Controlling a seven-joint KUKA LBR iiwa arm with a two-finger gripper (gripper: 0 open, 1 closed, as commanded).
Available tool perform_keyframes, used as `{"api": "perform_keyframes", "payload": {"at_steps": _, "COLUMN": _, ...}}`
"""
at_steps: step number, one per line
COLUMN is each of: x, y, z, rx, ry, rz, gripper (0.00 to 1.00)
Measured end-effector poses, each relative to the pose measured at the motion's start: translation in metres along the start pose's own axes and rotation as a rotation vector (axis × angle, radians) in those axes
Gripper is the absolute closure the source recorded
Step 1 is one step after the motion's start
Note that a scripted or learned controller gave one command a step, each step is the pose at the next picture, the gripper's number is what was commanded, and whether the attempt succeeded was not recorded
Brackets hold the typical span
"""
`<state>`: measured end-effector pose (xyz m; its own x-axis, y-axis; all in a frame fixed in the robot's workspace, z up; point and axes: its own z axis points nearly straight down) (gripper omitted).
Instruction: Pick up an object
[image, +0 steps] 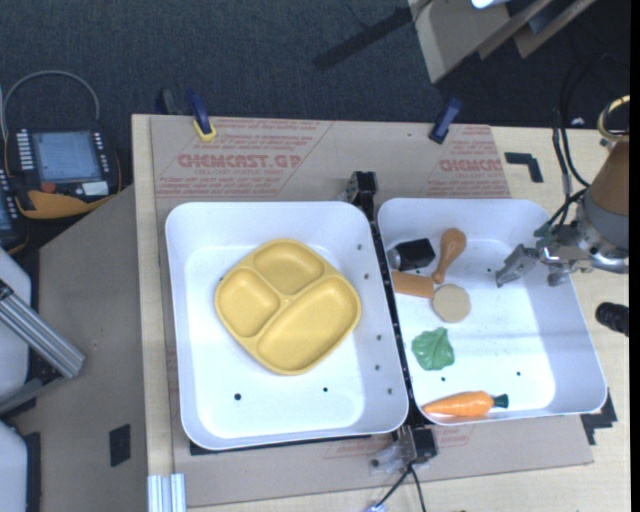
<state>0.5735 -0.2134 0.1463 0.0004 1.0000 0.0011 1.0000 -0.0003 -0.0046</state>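
One orange carrot (460, 405), green top, lying flat

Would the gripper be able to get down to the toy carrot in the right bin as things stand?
Probably yes. The carrot lies alone by the near wall of the right bin, with nothing on it. The gripper hovers in the same bin, bare floor between them. The wall may crowd one finger.

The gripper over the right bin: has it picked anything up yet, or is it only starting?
Nothing looks picked up yet. The gripper hangs over the right bin near its right side, fingers spread, with nothing between them. The carrot, green leaf, wooden pieces and black block all lie on the bin floor. Left: come down on one, close, lift. The yellow plate sits in the left bin.
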Motion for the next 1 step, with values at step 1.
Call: {"api": "perform_keyframes", "payload": {"at_steps": 1, "x": 0.0001, "y": 0.0087, "z": 0.046, "rx": -0.002, "ry": 0.0, "rz": -0.001, "gripper": 0.0}}
